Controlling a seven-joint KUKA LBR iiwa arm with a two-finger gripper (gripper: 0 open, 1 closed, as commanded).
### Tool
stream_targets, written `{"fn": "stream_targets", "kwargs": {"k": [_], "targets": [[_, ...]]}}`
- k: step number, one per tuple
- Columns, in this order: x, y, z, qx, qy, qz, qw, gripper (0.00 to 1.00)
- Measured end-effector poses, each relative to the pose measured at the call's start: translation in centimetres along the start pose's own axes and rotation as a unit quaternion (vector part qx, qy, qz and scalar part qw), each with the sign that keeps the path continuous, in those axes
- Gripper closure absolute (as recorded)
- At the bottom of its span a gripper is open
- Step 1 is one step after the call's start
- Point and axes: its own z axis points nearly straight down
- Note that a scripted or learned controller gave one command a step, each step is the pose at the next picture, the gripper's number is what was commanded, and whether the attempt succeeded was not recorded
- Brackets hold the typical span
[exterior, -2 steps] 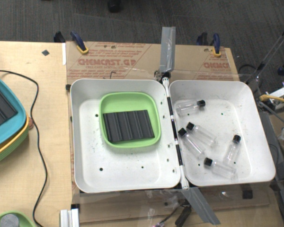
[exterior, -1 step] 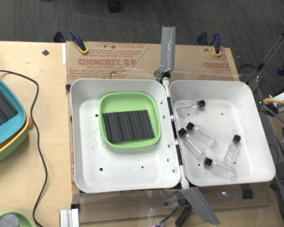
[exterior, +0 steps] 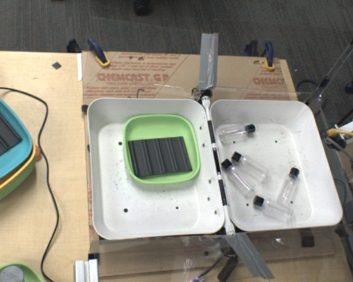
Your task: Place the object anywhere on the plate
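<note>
Green plate (exterior: pixel 161 150) w/ black ridged insert (exterior: pixel 159 156) in left bin (exterior: pixel 106 175); clear vials (exterior: pixel 247 169) right bin (exterior: pixel 306 122)

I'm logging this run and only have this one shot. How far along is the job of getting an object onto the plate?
Done: nothing yet. The green plate in the left bin carries only its dark ribbed mat. In hand: nothing. All five clear vials with black caps lie loose in the right bin. Left: pick one vial, carry it across the divider, and set it on the plate.
</note>
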Motion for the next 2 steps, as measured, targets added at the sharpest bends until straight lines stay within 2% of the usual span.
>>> {"fn": "stream_targets", "kwargs": {"k": [1, 2], "targets": [[-0.4, -0.1, 0.7, 0.0, 0.0, 0.0, 1.0, 0.0], [-2.1, -0.4, -0.8, 0.0, 0.001, 0.001, 1.0, 0.0]]}}
